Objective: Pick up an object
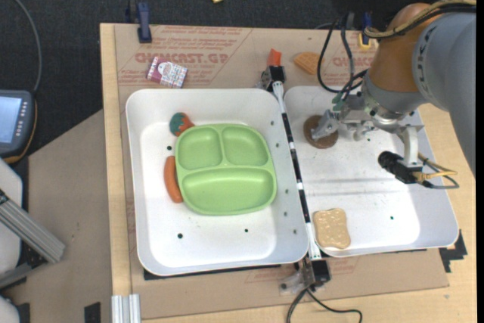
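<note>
End effector (333, 125) low in right bin (423, 231), at the brown round piece (321, 132) near the divider; grasp state: cannot tell. Advice: centre over the piece, clamp fully before lifting, keep off the bin wall.

The bench (212, 49) bears two white bins (151, 238) and a small packet (166, 71).

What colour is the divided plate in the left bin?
Light green, seen in the camera view: the divided plate.

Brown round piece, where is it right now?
The brown round piece lies in the right bin, near its upper left corner by the divider, at the hand.
</note>
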`<state>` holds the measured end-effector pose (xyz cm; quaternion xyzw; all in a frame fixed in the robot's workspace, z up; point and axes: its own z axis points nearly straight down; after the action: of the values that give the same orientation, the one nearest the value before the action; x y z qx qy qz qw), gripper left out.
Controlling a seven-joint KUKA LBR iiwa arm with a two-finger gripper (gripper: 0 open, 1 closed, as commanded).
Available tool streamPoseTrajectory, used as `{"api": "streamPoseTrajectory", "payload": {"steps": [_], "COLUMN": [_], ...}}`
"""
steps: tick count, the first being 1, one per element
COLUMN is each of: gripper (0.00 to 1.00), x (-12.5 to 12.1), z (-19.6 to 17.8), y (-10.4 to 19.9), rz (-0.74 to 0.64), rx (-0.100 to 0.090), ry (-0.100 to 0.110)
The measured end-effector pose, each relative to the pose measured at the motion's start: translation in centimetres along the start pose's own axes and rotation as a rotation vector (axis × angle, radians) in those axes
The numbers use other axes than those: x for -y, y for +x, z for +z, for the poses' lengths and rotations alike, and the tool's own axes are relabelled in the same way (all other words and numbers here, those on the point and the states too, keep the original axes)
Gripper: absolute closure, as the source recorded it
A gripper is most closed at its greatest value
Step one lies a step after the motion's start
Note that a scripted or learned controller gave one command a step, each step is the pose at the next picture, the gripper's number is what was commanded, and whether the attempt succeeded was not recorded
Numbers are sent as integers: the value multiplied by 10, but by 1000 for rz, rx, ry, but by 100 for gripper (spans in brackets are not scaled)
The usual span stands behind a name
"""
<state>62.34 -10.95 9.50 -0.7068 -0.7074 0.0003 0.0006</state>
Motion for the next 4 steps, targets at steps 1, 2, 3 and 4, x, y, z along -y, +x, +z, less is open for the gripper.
{"api": "streamPoseTrajectory", "payload": {"steps": [1,2,3,4], "gripper": [0,0,0,0], "x": [-41,-45,-41,-26], "z": [8,7,7,7], "y": [20,15,15,12], "rz": [-3,-1,1,2], "rx": [1,1,2,1], "ry": [-9,-8,-8,-7]}}
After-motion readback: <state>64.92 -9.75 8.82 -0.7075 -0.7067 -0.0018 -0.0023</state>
